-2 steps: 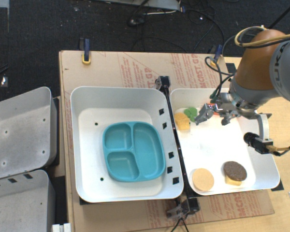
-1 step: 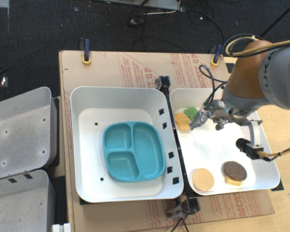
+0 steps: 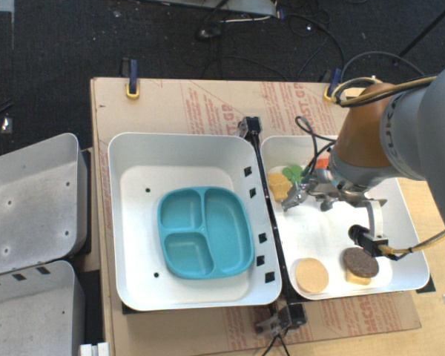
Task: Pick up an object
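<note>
Toy food in the right bin (image 3: 411, 221) is what the arm (image 3: 378, 132) is after, and the nearest pieces are a yellow chunk (image 3: 279, 185) with a green piece (image 3: 294, 173) touching its upper right, both tucked into the bin's far-left corner. The gripper (image 3: 305, 193) hangs low just beside the yellow chunk, on its right, probably lined up for a grab there; whether it is released or clenched cannot be told, since the wrist hardware hides the tips, and nothing can be seen held. The yellow chunk is stubby, its slightly longer side running away from the camera along the divider between the bins; it has no clear front.

Further out, near the bin's front wall, a round tan cookie (image 3: 311, 275) lies flat, and a brown disc (image 3: 358, 260) sits on a yellow piece to its right, well apart from the gripper. In the left bin (image 3: 126, 154) a teal divided plate (image 3: 205, 232) rests flat.
</note>
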